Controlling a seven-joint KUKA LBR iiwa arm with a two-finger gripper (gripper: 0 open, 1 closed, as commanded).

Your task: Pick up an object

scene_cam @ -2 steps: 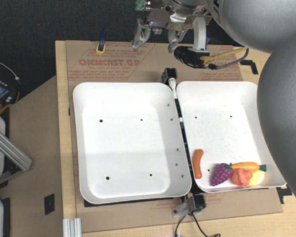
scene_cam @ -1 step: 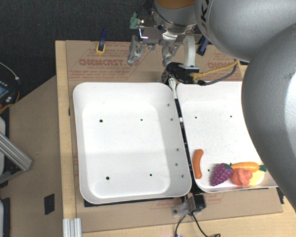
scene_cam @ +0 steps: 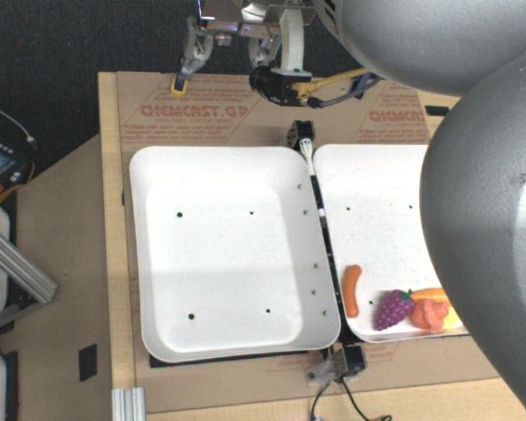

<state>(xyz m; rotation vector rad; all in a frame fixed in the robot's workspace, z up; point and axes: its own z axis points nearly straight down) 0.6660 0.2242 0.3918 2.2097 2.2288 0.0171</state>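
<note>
Camera view has the end effector (scene_cam: pixel 228 53) up past the bins over the tabletop (scene_cam: pixel 114 235), fingers spread, gripping nothing. Purple grapes (scene_cam: pixel 393 310), orange sausage (scene_cam: pixel 351 289) and red fruit (scene_cam: pixel 430 314) sit in the right bin (scene_cam: pixel 368 191).

left bin (scene_cam: pixel 158 261): white, a few small dark dots on the floor
right bin (scene_cam: pixel 377 209): white, same dark dots
sausage (scene_cam: pixel 351 289): orange-red
grapes (scene_cam: pixel 393 309): purple, green stem
toy beside grapes (scene_cam: pixel 430 314): red-orange, with a yellow piece at its far edge
bench board (scene_cam: pixel 123 147): tan, faded red lettering
arm (scene_cam: pixel 473 147): grey
</note>
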